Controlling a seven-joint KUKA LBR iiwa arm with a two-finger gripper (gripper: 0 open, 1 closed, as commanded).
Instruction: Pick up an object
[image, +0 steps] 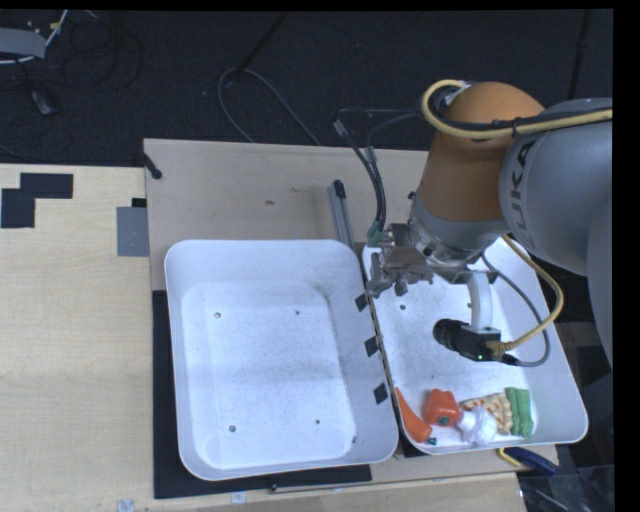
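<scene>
Two white bins sit side by side on the bench, and the arm (520, 170) reaches in from three o'clock over the right bin (560, 390), its gripper (395, 265) hanging near that bin's upper left corner, close to the divide between the bins. I cannot tell how the gripper is set, since the wrist hides it from above, and nothing is visibly held. The things to pick lie in a tight cluster at the right bin's six o'clock edge: an orange piece (410, 415) against the left wall, a red toy (442, 406), a white lump (473, 428), a tan patterned piece (492, 408) and a green piece (519, 411), most touching their neighbours. The left bin (190, 300) lies at nine o'clock of the gripper. The cluster is well apart from the gripper, toward five o'clock. My worry is the crowding: a descent could land between two things, push them into the wall, or close on nothing; the cables (530, 330) might also snag.
</scene>
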